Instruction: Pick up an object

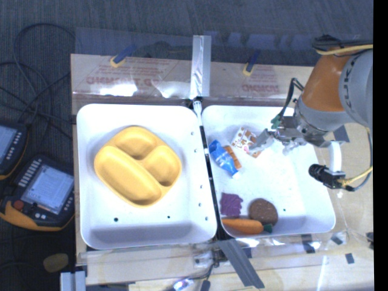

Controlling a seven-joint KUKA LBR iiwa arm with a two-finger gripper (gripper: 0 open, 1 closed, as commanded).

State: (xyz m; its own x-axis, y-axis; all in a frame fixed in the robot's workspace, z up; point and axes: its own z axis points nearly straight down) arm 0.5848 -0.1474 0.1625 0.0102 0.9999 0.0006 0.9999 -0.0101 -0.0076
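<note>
My gripper (276, 142) hovers over the upper middle of the right bin (315, 208), open, with nothing between its fingers. Its left finger reaches the edge of a small white and orange packet (245, 140). To the left of that lies a blue packet (223, 157), near the divider. Along the bin's front wall sit a purple piece (231, 204), a round brown patty (262, 210) and an orange carrot (242, 225).
The left bin (91, 217) holds a large yellow lumpy shape (138, 164) that takes up most of its floor. The grey arm with its orange band (324, 86) comes in from the upper right. Bare white floor lies at the right bin's centre right.
</note>
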